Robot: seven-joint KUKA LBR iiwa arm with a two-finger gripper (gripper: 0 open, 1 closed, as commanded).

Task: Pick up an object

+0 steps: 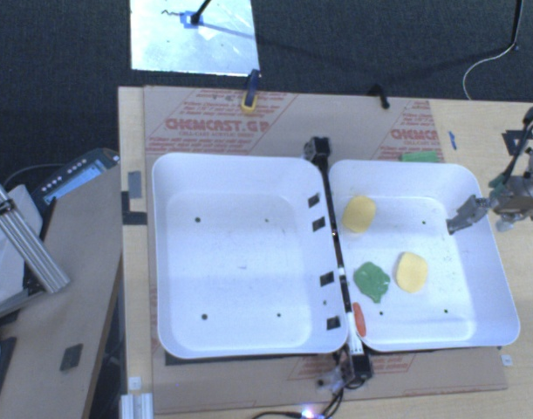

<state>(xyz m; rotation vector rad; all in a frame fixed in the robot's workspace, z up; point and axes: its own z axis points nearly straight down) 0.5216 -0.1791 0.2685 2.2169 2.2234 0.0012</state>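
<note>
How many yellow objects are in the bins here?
2, both in the right bin: one yellow piece near its upper left, the other yellow piece mid-bin, right of the green piece.

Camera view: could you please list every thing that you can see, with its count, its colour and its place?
Bins: two, white, side by side on the bench.
Yellow pieces: two, yellow, in the right bin; one near its upper left part, the other lower and nearer the middle.
Green piece: one, green, in the right bin, just left of the lower yellow piece.
Orange piece: one, orange-red, at the lower left edge of the right bin, by the divider.
Clips: four, dark, along the seam between the bins.
Board: one, brown with red print, under the bins.
Metal sheet: one, silver, on the dark floor above the bench.
Gripper: one, grey, over the right edge of the right bin.
</note>
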